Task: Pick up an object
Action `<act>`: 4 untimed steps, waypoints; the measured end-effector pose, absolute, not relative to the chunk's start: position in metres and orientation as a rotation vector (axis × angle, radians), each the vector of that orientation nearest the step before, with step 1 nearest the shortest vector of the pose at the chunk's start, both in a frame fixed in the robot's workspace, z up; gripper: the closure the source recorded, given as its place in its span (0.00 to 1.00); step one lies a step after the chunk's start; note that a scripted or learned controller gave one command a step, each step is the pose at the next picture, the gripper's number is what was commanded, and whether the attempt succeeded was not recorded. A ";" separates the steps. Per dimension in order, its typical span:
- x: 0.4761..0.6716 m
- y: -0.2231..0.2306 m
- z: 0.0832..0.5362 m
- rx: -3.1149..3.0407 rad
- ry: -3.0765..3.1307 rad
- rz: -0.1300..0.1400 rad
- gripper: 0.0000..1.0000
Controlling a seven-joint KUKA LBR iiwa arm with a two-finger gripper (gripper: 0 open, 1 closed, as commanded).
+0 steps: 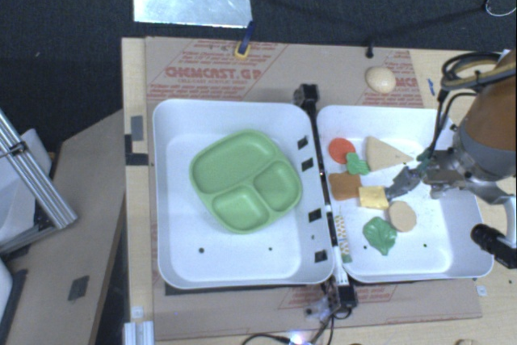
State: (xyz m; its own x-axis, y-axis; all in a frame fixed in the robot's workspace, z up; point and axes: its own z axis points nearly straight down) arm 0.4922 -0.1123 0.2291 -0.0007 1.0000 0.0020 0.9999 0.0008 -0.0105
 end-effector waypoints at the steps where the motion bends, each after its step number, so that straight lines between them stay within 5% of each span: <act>1: 0.495 -0.112 0.235 -2.218 -2.226 -0.002 0.00; 4: 0.503 -0.124 0.086 -2.230 -2.226 -0.001 0.00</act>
State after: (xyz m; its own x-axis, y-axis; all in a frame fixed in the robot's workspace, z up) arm 0.5027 -0.1245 0.0864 0.0017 1.0000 -0.0057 1.0000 -0.0017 0.0070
